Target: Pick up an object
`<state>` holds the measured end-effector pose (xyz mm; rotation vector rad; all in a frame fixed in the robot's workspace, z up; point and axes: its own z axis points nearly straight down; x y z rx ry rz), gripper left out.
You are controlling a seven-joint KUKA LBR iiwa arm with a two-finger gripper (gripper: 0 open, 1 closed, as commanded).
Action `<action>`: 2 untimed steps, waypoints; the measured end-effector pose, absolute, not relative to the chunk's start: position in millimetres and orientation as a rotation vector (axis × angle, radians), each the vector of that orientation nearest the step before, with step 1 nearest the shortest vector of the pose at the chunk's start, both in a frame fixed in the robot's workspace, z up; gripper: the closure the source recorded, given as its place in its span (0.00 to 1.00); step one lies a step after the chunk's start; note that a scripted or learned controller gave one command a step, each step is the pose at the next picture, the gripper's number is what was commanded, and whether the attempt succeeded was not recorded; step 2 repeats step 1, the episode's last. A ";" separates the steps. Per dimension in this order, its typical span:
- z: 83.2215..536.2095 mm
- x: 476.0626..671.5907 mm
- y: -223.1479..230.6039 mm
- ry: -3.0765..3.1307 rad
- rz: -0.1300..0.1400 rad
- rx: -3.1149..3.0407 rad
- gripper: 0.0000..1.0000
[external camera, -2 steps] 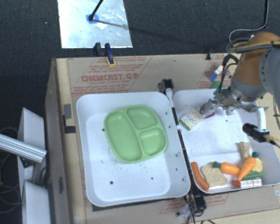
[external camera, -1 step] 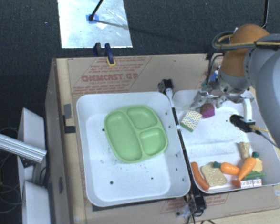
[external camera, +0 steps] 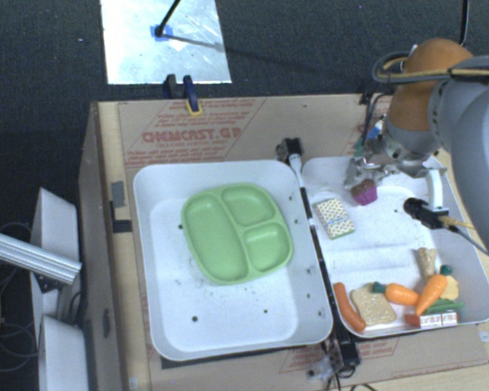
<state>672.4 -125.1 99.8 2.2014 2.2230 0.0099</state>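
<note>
Camera view: gripper [external camera: 362, 182] poised over small purple block [external camera: 364, 194], jaw state indiscernible; block looks light, rigid, graspable across sides.

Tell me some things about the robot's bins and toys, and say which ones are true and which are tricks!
1. The green plate lies in the left bin. True.
2. The carrot sits on the green plate. False: it lies in the right bin, at its near end with other toy food.
3. The claw is over the right bin's far end. True.
4. The purple block is in the left bin. False: it is in the right bin, just below the claw.
5. The plate has three sections. True.
</note>
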 end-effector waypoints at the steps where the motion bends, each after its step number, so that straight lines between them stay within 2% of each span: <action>1: 185.6 670.1 -99.5 2.224 0.007 2.211 1.00; 2: 185.6 670.1 -99.5 2.224 0.007 2.211 1.00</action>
